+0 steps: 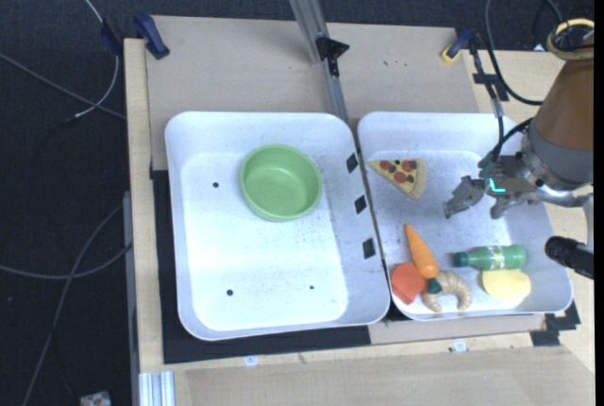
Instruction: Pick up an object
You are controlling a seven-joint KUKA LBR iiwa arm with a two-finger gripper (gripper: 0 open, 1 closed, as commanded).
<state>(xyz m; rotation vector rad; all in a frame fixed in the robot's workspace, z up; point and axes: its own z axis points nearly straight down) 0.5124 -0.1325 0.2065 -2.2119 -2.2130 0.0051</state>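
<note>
The gripper (469, 198) hangs over the right bin (429, 126), its grey fingers pointing toward the bin's middle, and nothing sits between them, so no object is picked up yet. Whether those fingers are spread or pressed together I cannot tell from this slanted look; they read as one dark cluster.

Every candidate lies on the bin floor. The pizza slice (400, 176) is nearest, just ahead of the fingertips and a little toward the far rim, apart from them. Toward the near rim from the gripper lie the carrot (421, 251), the red piece (408, 282) touching its lower end, the shrimp-like toy (447, 291), the green bottle (489, 257) on its side, and the yellow piece (505, 284) just beyond the bottle. The green bowl (280, 181) sits well apart in the left bin (189, 234).

As I judge it, the task is at the approach stage: choosing a target, descending, closing and lifting all remain
</note>
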